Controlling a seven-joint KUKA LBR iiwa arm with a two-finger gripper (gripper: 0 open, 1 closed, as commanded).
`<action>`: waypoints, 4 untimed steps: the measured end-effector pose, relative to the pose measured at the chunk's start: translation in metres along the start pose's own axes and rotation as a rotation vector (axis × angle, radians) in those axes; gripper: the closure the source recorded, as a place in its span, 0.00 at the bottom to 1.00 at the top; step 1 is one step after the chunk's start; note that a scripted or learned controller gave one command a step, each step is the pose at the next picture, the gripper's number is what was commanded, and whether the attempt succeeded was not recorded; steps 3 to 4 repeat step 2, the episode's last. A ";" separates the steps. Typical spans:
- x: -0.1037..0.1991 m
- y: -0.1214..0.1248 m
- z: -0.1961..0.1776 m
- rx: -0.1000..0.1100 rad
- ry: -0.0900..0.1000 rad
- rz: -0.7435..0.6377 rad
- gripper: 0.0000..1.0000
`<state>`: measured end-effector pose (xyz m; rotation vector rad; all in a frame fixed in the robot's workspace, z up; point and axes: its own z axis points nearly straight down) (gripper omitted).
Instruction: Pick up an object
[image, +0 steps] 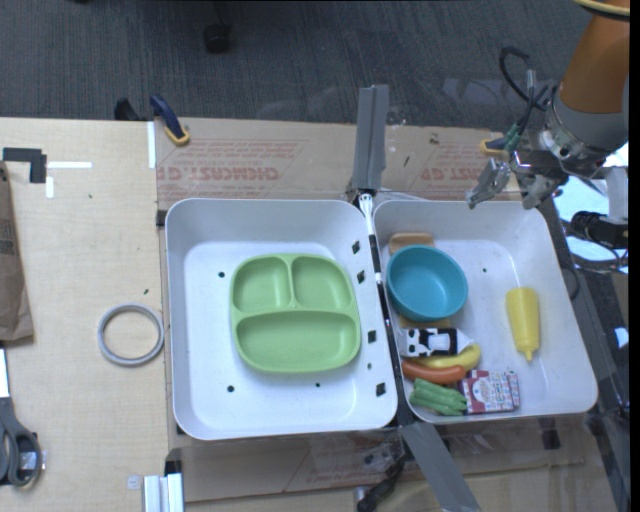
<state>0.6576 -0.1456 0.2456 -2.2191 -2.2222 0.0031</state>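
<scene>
Yellow mustard bottle (523, 320), the likeliest object to pick since it lies alone with bare floor around it, rests toward the right side of the right bin (560, 395), well apart from the blue bowl (427, 282) and the clutter of toy food at the near edge. The gripper (510, 188) hangs above the bin's far rim with fingers spread and nothing between them. I judge this the approach step; next it must travel nearer and descend, straddling the bottle.
</scene>
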 end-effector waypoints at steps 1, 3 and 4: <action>0.042 -0.044 0.153 -0.003 0.000 -0.190 0.00; 0.032 -0.043 0.142 -0.008 -0.014 -0.181 1.00; 0.032 -0.043 0.142 -0.008 -0.014 -0.181 1.00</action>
